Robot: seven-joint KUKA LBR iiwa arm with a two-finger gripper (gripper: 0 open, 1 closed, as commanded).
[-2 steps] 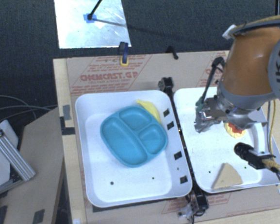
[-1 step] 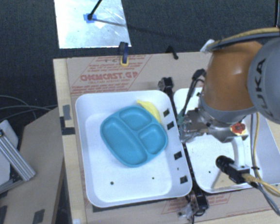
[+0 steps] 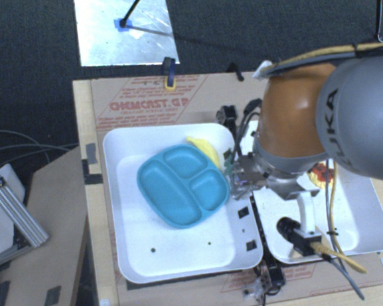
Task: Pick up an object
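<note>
The blue tray lies in the left bin, a banana at its far edge. The gripper is beside it; its state cannot be told. The tray is judged light, rigid, slippery; the rim should be gripped

Divided tray in left bin

Evenly and softly lit from above, with white bins bright but not blown out. Mild sheen across the orange band and grey arm casing, both slightly soft, close to the lens. Glare on the silvery sheet at top. Faint shadow under the blue tray. Dark, near-featureless floor around the worktop. Low resolution, fine detail smeared.
</note>
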